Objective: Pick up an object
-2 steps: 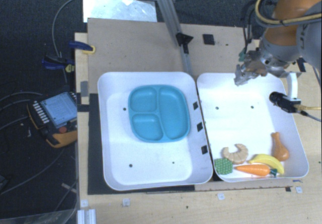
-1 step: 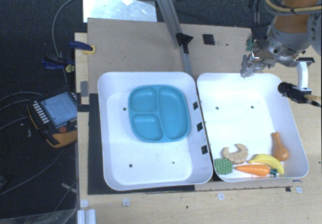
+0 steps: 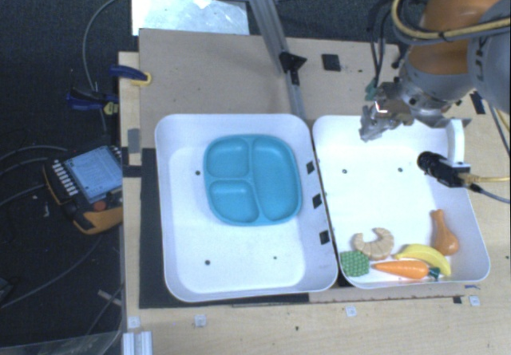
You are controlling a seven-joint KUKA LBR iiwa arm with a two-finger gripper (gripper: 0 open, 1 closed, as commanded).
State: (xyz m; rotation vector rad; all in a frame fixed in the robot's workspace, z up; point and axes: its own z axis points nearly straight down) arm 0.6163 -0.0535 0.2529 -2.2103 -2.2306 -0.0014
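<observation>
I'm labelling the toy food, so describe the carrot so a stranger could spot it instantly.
Look in the right bin, at its near edge where the toys cluster. The carrot lies flat along that edge, just below the banana. It is the only long, pointed, bright orange piece there.

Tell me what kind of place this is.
Probably a robotics lab's grasping test bench: two white bins sit side by side on a board, toy food such as a banana and carrot lies in one, and loose cables trail around.
</observation>
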